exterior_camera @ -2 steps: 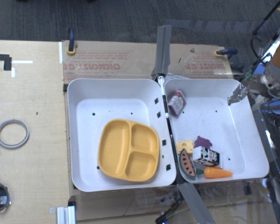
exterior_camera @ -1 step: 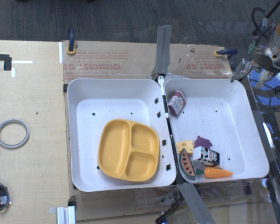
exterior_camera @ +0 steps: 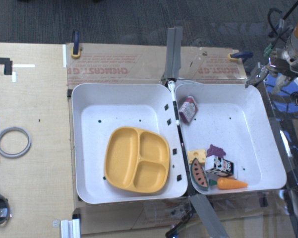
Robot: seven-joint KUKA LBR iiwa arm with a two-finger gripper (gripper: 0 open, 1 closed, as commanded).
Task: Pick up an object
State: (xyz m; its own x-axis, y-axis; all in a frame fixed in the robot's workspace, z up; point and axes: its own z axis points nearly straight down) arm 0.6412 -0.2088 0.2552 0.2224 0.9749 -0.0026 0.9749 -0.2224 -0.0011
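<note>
A: Start with the overhead camera view. What step are we at?

B: The approach has not begun, as I judge it. The gripper (exterior_camera: 262, 75) sits at the far right, just outside the far right corner of the right bin (exterior_camera: 248, 133), among cables. Nothing is between its fingers that I can see, but it is too small and cluttered to tell how far apart they stand.

A: And the things to pick?

B: All in the right bin. A small purple-and-white packet (exterior_camera: 188, 109) lies near the far left wall, against the divider. The rest cluster at the near left corner: a yellow cheese wedge (exterior_camera: 197, 156), a purple toy (exterior_camera: 216, 150), a black-and-white toy (exterior_camera: 221, 166), a watermelon slice (exterior_camera: 199, 174) and an orange carrot (exterior_camera: 231, 184), several touching or overlapping.

A: The left bin?

B: The left bin (exterior_camera: 119, 103) holds a yellow divided plate (exterior_camera: 137, 159), lying flat toward the near side.

A: So how do the targets stand relative to the gripper?

B: Well apart. The packet is to its left and a little nearer; the cluster is left and much nearer. The packet stands alone, so it looks the cleaner target. The next move calls for swinging left over the bin, centring above one object, then descending.
</note>
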